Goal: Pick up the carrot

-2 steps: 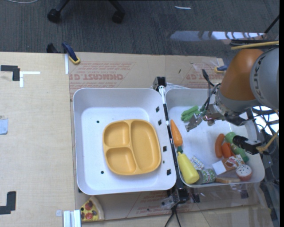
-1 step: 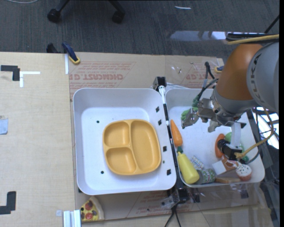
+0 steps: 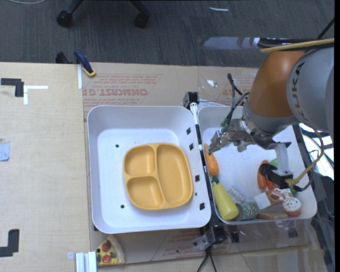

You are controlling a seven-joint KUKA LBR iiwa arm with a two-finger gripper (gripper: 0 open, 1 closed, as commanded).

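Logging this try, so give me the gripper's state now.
Gripper: above the carrot in the right bin; open or shut cannot be told.

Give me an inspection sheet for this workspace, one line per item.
Surface: bench bearing left bin and right bin, side by side.
Job's things: carrot lies in the right bin against its left wall, just below the gripper.
Clutter: yellow divided plate in the left bin; yellow bottle, cupcake toy and other small items in the right bin; pizza toy on the bench.
Grippers: gripper above the carrot's top end; nothing seen held.
Cables: black cable at the bins' front edge.
Surroundings: chair base on grey carpet.
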